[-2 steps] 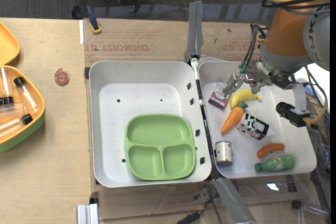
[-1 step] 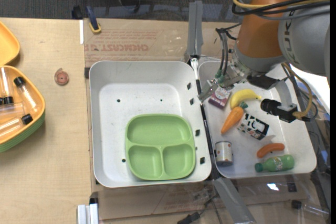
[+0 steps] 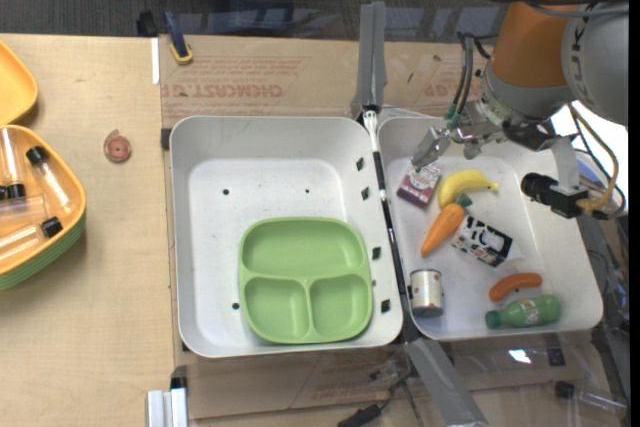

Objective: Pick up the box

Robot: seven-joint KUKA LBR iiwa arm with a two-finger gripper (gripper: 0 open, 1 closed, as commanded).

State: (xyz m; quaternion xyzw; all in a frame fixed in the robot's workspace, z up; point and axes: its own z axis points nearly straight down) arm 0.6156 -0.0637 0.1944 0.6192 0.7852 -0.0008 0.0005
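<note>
In the right bin (image 3: 590, 300), gripper (image 3: 432, 151) just above the box (image 3: 419, 185) (purple-white), finger spread indiscernible

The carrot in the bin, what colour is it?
Orange, the carrot with a green top, seen in the camera view.

Grey arm (image 3: 600, 55), orange band, yellow cables
</note>
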